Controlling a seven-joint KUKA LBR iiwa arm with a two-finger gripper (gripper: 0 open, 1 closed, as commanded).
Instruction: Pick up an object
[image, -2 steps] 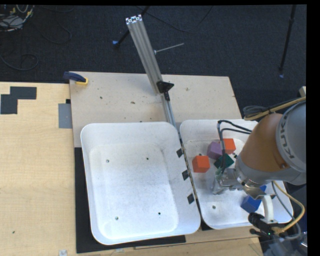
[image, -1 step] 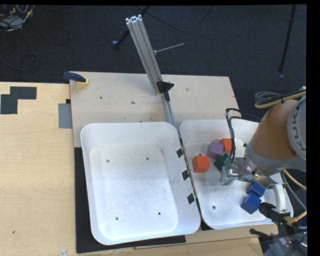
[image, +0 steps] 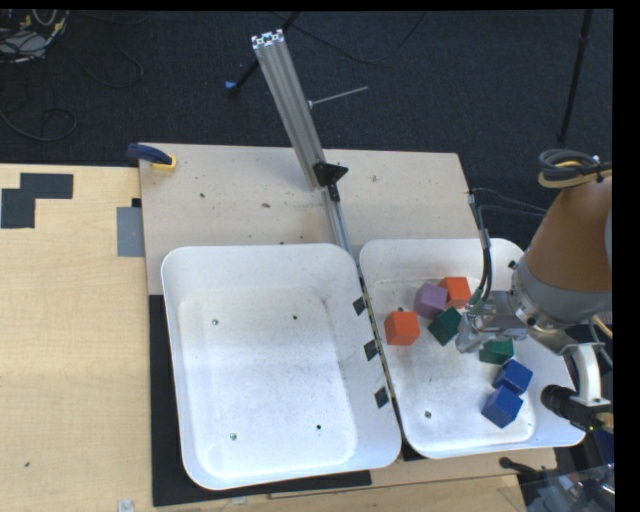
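**Gripper low among the blocks in the right bin**

The gripper (image: 478, 330) sits low in the right bin (image: 440, 440), hanging from the grey arm with its orange band (image: 572, 245) that comes in from the right. Whether it is spread or pressed together cannot be told — the metal at its tip is a blur against the white floor, and no block is seen in its grasp.

Blocks crowd it on most sides. Just to its left, touching or nearly so, lies a dark green block (image: 446, 325), turned so its corners point up and down the view like a diamond. Beyond that, up and to the left, a purple block (image: 431, 298) and an orange block (image: 456, 290) stand close together, their faces roughly square to the bin. Farther left, near the divider between the bins, a second orange-red block (image: 402, 327) stands apart from the rest. Right under the gripper, toward the near edge, a second green block (image: 496, 351) is partly covered by the wrist. Below that, two blue blocks (image: 508, 391) lie one just beside the other, both tilted on the diagonal. All are near cubes, so none shows a clear long axis.

The left bin (image: 200, 300) lies well away to the gripper's left. Both bins rest on the counter (image: 240, 190), where a slanted aluminium rail (image: 290, 100) rises behind them — and a small blue-and-yellow clamp (image: 152, 156) sits at the far left corner.
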